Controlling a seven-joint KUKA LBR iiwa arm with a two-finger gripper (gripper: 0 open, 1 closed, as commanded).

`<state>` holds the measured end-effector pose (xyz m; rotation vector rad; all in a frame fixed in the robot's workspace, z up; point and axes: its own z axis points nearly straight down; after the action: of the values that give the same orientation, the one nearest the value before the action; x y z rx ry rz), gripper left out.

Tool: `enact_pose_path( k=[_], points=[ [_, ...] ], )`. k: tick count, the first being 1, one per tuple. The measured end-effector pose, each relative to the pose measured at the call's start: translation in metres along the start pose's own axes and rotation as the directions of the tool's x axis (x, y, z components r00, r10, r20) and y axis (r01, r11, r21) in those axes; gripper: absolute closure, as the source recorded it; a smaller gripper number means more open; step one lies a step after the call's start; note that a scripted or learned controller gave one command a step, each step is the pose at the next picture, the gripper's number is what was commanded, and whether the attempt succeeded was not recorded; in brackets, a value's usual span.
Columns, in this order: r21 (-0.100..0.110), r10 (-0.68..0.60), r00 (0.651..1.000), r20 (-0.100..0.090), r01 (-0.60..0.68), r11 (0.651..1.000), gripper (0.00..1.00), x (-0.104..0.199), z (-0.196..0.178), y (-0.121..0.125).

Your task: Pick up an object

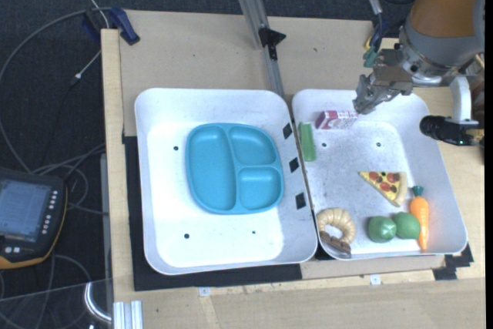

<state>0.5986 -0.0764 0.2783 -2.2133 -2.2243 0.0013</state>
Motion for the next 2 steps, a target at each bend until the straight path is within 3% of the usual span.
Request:
enact_pose_path(
  k=[2],
  points=[
    [0.002,0.000,1.000,0.000,0.000,1.000,1.00,0.104,0.023,0.012]
  ],
)
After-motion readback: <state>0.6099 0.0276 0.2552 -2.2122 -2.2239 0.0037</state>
